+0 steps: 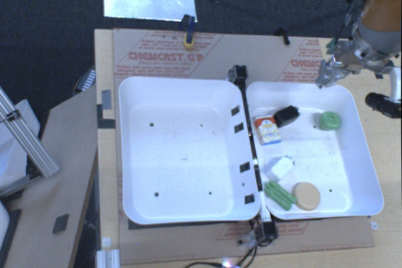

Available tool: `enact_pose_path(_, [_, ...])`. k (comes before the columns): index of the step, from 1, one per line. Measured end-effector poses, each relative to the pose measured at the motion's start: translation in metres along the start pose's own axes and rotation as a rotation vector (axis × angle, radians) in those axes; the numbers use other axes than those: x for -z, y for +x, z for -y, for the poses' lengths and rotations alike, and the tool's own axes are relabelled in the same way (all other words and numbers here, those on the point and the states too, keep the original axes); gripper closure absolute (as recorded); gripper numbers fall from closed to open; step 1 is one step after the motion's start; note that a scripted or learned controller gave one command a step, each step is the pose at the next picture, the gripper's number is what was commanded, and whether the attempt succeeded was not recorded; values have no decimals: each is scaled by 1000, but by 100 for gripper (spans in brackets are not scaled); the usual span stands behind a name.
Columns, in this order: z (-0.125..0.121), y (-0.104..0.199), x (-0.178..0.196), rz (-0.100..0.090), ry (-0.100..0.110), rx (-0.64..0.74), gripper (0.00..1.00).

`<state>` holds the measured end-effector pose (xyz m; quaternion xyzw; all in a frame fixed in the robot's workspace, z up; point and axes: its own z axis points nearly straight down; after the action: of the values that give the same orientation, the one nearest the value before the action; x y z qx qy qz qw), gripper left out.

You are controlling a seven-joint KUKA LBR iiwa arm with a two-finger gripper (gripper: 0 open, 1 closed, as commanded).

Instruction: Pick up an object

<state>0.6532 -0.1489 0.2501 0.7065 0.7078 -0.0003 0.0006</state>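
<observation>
The arm (pixel 377 16) is coming in from the right w/ its gripper (pixel 326 75) hanging just over the back rim of the right bin (pixel 361 154), near the back corner. The tips are too small and blurry here, so can't tell how far apart they're sitting, and nothing is showing between them.

All the pickable stuff is sitting in the right bin: a black block (pixel 286 115) touching a small red-and-white carton (pixel 267 130) close to the divider, a green round piece (pixel 329 120) towards the far wall, a white chunk (pixel 280 168) mid-bin, then green sticks (pixel 279 194) right beside a tan disc (pixel 306 196) at the front edge. Middle-right of that bin's floor is lying open, so there's decent room there. Things by the divider are sitting tighter to the wall.

The left bin (pixel 182 147) is showing just bare white floor w/ a few dots.

The board (pixel 166 53) under the bins is reading "CHEMCAST GP" in red, w/ the same print partly showing on the right. The carton's label is too small to read.
</observation>
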Motion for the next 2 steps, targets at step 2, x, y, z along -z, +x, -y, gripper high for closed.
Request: enact_pose_path(2, [-15,-10,152,1,-2,-1,100])
